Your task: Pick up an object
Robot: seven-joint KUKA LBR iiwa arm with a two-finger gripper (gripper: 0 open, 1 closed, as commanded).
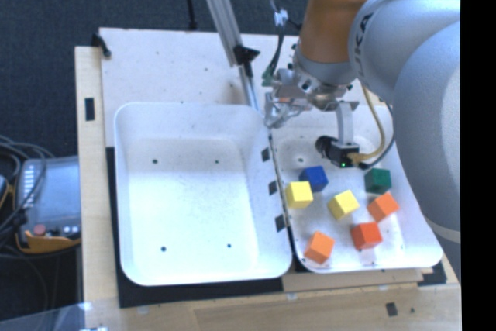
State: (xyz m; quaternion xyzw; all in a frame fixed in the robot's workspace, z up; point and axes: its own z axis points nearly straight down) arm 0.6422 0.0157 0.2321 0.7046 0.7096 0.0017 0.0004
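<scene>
Overhead, you looked down on a wooden desk carrying two shallow white bins side by side. Your grey arm, with its orange band above the wrist, reached in from the desk's right edge and hung over the far end of the right bin. The claw sat at the far corner of that bin, close to the wall it shares with the left bin. Whether the claw was parted or closed could not be told from this angle, and no block appeared between its tips.

All the blocks lay in the right bin, toward the desk's near edge. A blue block sat farthest back, touching a yellow block beside the shared wall. A second yellow block lay near the bin's middle. A green block rested toward the desk's right edge, with an orange block just nearer than it. A red block and another orange block lay closest to the near edge. A small black device with a green light hung below the wrist, above the blocks.
</scene>
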